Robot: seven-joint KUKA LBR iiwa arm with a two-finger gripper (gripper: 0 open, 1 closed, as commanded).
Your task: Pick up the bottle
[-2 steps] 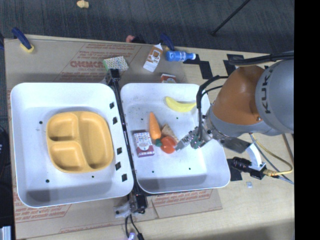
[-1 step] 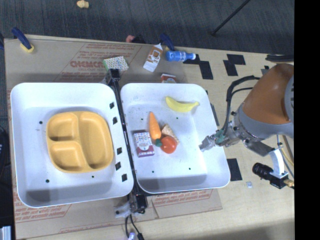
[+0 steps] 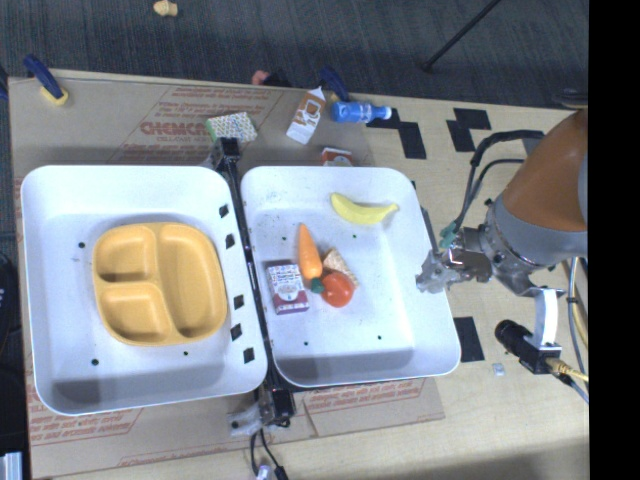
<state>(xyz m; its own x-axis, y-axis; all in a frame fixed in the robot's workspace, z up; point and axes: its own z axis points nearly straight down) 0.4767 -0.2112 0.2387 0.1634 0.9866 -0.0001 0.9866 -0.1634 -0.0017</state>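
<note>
The bottle [image 3: 355, 113] is small and blue with a blue cap. It lies on its side on the bench behind the right bin [image 3: 430, 338], outside both bins. My gripper [image 3: 437, 271] hangs over the right rim of the right bin, well in front of the bottle and to its right. Nothing shows in the gripper. The grey wrist and orange band [image 3: 548, 183] rise to its right.
The right bin holds a banana [image 3: 362, 208], a carrot [image 3: 309, 251], a tomato [image 3: 337, 289] and a red packet [image 3: 286, 287]. A yellow divided plate [image 3: 160, 280] lies in the left bin. A small carton [image 3: 306, 116] and a green packet [image 3: 232, 126] lie near the bottle.
</note>
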